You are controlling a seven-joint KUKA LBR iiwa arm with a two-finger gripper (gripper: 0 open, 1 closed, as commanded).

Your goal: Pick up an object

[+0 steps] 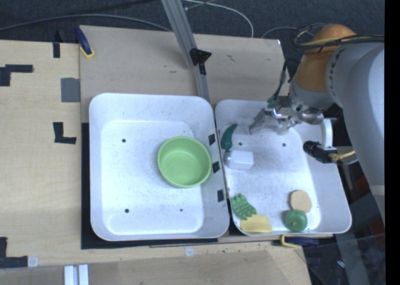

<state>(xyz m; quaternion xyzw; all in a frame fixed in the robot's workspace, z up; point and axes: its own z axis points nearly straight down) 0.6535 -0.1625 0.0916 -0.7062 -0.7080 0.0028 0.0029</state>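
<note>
End effector [270, 121] hangs over back of right bin [325, 205], can't tell if it's holding anything. White block [240, 159] & dark green piece [227, 135] lie just left of it; green ball [295, 219], tan disc [300, 200], yellow wedge [257, 224], leafy green toy [242, 205] at front. Green bowl [184, 162] in left bin [109, 171]

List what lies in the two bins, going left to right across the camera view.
Round light-green bowl in the left white bin → dark green curved piece → small white block → yellow wedge → tan round piece in the right white bin.
</note>
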